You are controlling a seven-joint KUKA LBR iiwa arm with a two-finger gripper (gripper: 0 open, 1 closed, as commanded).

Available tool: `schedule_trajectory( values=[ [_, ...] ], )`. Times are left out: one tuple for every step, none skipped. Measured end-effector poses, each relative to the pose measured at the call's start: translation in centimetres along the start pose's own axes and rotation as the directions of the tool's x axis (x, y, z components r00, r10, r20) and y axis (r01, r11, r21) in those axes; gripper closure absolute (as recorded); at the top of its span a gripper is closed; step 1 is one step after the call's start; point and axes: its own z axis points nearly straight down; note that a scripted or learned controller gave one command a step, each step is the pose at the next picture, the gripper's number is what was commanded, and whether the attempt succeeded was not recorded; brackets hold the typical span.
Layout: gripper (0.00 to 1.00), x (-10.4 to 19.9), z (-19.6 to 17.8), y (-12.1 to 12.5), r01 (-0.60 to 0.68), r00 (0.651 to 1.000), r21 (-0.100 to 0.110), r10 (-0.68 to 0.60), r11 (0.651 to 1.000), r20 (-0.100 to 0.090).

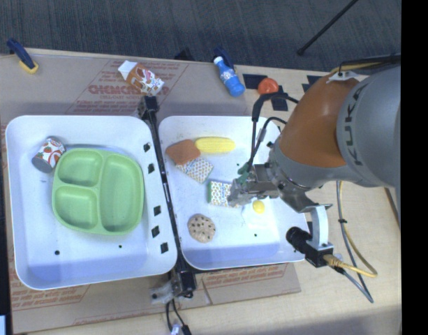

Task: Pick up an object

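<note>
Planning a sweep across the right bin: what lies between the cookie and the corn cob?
In the camera view, a patterned packet lies between the cookie and the corn cob, nearer the cob; below it the bin floor is bare.

The two white bins (32, 257) looked like smooth plastic with a soft shine. The green tray (98, 190) was smooth plastic too, and not very shiny. The counter (95, 93) was covered in flat brown cardboard, dull and papery, with red print on it. The arm (374, 128) had a smooth grey shell and a glossy orange band (315, 128). The cookie (201, 227) looked rough and bumpy. The yellow corn (215, 144) looked like shiny plastic.
</note>
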Motion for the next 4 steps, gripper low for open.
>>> schedule_trajectory(
  values=[
    [1.0, -3.5, 0.1, 7.0, -0.001, 1.0, 0.001, 0.001, 1.0, 0.0],
    [0.0, -3.5, 0.1, 7.0, 0.0, 1.0, 0.002, 0.0, 1.0, 0.0],
    [0.0, -7.7, 14.2, 2.1, -0.002, 1.0, 0.004, 0.002, 1.0, -0.002],
    [1.0, -7.7, 13.1, 2.1, 0.003, 1.0, 0.004, -0.003, 1.0, -0.001]
  ],
)
